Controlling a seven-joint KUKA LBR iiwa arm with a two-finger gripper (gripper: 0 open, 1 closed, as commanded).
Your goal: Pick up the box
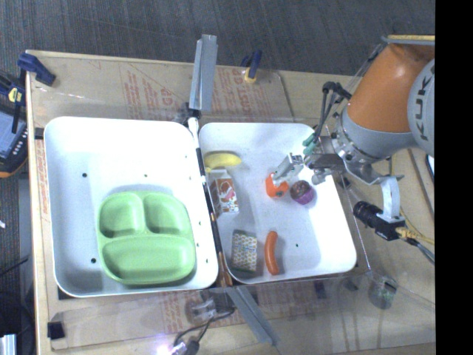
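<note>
White right bin [329, 254], gripper [287, 170] off target; wrong-item risk.
Fingers' spread cannot be told, low over orange object [276, 188] and purple object [302, 192]; box [224, 194] lies apart by the divider, beneath banana [222, 159]; descent here would miss it.

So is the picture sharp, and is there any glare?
Camera view: fairly sharp overall, lit evenly from above; a bright glare spot on the bench's front edge; soft shadows inside the white bins; small items like the box look slightly fuzzy.

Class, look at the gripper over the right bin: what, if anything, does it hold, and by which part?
It cannot be told. The gripper sits low beside the orange piece and purple piece. The box lies apart, by the bin's left wall.
</note>
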